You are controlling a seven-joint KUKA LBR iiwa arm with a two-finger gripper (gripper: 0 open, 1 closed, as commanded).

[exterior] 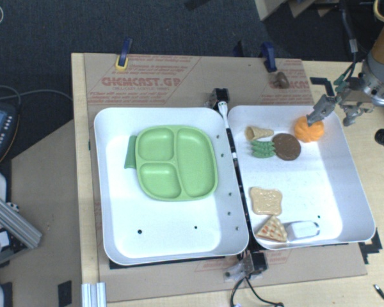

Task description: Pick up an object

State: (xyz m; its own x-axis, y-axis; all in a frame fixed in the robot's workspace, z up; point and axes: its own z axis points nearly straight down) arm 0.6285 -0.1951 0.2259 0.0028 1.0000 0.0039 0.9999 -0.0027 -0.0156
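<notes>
The gripper (321, 112) hangs over the far right corner of the right bin (345, 190), its fingers set narrowly apart, one of them slanting down to touch the top of the orange toy fruit (308, 130). The fruit sits on the bin floor near the far edge, just under and a little to the left of the fingertips; nothing shows between the fingers, so it is not gripped.

Left of the fruit lie a brown round disc (286, 146), a green ridged piece (262, 148) touching it, and a tan cone-shaped piece (258, 132) nearer the far left corner. Toward the near edge lie a slice of toast (266, 201), a pizza wedge (272, 229) and a pale, whitish thing (303, 229) just beside the wedge, hard to make out against the white floor.

The left bin (115, 222) carries a green divided plate (176, 162) near its middle.

The arm is cut off at the right edge, and the second finger is blurred against the wrist hardware.
</notes>
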